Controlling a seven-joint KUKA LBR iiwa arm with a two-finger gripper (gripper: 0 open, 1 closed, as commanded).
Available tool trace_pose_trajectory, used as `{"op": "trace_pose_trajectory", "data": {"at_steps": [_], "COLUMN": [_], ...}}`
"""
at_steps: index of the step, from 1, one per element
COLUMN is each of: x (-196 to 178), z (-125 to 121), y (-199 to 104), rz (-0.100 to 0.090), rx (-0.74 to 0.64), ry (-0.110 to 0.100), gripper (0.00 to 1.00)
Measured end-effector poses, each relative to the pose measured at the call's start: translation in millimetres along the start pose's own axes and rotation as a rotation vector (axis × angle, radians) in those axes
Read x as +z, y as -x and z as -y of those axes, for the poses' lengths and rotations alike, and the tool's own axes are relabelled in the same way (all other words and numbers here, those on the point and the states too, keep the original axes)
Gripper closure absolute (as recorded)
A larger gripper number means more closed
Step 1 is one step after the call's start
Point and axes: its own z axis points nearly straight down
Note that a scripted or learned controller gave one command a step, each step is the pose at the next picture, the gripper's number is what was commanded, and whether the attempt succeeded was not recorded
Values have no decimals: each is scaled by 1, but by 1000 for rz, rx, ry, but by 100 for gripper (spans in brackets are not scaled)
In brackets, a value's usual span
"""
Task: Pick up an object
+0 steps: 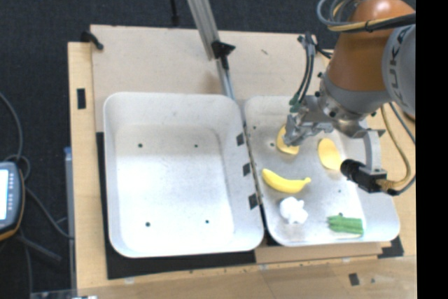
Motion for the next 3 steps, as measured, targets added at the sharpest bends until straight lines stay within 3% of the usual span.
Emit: {"op": "trace_pose_trajectory", "data": {"at_steps": [3], "x": [7], "z": [17], "y": [-141], "rz": [-2], "rx": [-2], "ry": [-3], "gripper": [100]}}
